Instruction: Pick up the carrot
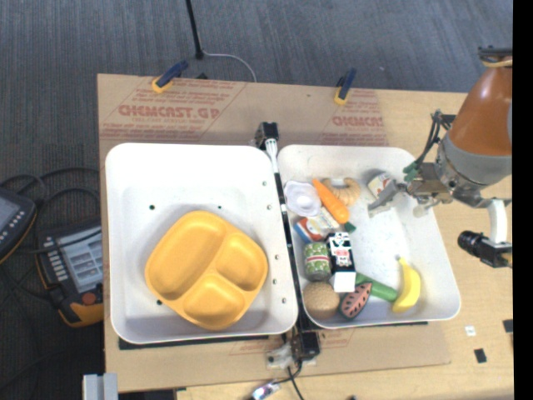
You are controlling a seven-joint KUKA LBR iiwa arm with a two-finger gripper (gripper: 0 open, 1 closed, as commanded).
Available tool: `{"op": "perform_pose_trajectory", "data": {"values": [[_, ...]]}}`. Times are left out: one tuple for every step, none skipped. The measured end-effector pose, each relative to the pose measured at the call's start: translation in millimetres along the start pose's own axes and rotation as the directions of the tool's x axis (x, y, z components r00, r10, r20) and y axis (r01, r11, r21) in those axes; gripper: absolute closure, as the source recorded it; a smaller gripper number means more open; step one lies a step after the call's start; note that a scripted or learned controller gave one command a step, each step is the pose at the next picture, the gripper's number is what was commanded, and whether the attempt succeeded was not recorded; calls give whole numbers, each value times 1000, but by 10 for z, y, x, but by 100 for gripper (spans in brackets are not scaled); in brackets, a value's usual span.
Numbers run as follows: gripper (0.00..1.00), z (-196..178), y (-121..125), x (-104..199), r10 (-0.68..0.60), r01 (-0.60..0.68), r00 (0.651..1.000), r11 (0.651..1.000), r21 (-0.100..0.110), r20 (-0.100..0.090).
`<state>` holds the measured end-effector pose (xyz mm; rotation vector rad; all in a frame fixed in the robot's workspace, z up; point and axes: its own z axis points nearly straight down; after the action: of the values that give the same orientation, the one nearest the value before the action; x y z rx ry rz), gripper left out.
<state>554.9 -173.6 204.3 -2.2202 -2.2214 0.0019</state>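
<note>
The orange carrot (331,201) lies aslant in the right bin (433,248), near its upper left, among other small items. My gripper (400,202) hangs over the upper right part of the same bin, to the right of the carrot and apart from it. Its fingers (380,198) are spread open and hold nothing. The orange-banded arm comes in from the right edge.
Around the carrot are a white cup (300,197), a green can (316,259) and a black-and-white carton (340,252). A banana (406,286), a watermelon slice (354,300) and a brown ball (321,298) lie at the front. A yellow divided plate (208,277) sits in the left bin (125,182).
</note>
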Motion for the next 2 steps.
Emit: {"op": "perform_pose_trajectory", "data": {"values": [[0,1098,401,685,256,-256,967,967,-1,0],[100,1008,396,687,255,-255,967,967,2,1]]}}
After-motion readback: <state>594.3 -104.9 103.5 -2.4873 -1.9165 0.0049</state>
